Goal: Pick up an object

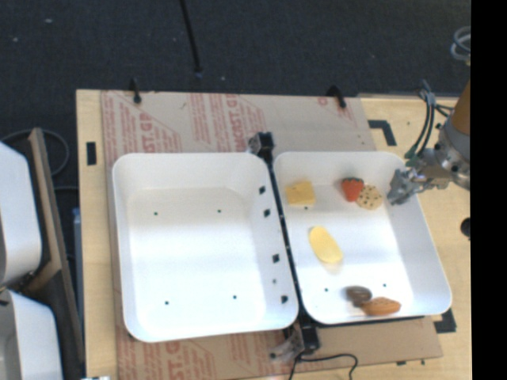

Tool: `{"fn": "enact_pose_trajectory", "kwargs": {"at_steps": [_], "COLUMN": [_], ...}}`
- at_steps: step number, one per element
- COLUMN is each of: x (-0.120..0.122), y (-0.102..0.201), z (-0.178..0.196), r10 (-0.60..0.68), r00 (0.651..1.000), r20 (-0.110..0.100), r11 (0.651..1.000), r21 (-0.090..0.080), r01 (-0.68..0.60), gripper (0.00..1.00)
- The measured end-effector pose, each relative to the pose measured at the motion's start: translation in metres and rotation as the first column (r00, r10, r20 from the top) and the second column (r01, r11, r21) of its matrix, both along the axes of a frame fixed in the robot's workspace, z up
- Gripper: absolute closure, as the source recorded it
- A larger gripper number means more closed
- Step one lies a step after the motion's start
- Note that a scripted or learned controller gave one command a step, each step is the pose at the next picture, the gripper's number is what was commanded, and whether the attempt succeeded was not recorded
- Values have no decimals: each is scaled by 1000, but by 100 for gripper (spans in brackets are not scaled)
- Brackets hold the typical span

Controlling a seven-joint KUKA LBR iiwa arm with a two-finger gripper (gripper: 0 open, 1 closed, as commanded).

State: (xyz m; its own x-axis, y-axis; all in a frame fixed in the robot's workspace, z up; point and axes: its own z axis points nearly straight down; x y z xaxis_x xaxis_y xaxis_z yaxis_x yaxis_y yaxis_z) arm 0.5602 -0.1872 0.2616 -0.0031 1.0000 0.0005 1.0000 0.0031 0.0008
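The grey robot arm (458,129) enters at the right side of the frame and is cut off there, so just its wrist end is visible. Its metal two-finger gripper (398,188) is small and blurred. At the lower right of the right white bin (428,252), a dark brown-grey rounded lump (358,294) touches an orange oblong piece (381,306); both are too small to identify. At the left edge, white box-like shapes (17,212) are cropped.
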Motion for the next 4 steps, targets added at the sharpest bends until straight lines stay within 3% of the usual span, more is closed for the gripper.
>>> {"fn": "enact_pose_trajectory", "kwargs": {"at_steps": [2, 4], "x": [37, 52], "y": [84, 185], "z": [-6, -12], "r10": [0, 1], "r00": [1000, 1000], "r20": [0, -1], "r11": [1000, 1000], "r21": [0, 0], "r01": [0, -1], "gripper": [100, 100]}}
